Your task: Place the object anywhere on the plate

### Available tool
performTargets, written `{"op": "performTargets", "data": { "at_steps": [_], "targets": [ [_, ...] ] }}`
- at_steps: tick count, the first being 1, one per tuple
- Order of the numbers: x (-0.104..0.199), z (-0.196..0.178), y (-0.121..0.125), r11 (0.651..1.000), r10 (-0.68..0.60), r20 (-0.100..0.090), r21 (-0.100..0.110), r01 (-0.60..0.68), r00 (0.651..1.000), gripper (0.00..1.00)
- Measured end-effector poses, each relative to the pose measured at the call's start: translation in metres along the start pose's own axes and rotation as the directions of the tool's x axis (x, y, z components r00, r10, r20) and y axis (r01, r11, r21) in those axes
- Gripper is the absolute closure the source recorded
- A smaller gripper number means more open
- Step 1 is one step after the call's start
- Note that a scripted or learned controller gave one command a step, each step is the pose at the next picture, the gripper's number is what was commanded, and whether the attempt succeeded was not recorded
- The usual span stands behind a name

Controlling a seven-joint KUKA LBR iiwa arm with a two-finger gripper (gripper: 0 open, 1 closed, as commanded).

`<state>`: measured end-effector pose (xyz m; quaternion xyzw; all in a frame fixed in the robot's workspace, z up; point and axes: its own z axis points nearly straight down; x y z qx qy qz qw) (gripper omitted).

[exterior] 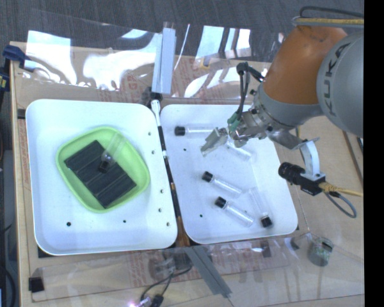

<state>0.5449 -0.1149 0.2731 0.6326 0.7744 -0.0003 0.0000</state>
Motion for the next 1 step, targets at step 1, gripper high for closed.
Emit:
{"op": "performTargets", "data": {
  "at_steps": [1],
  "targets": [
    [-0.0251,-0.0994,0.0033,0.994,0.110,0.000,0.000,-0.110,0.994,0.00]
  ]
}}
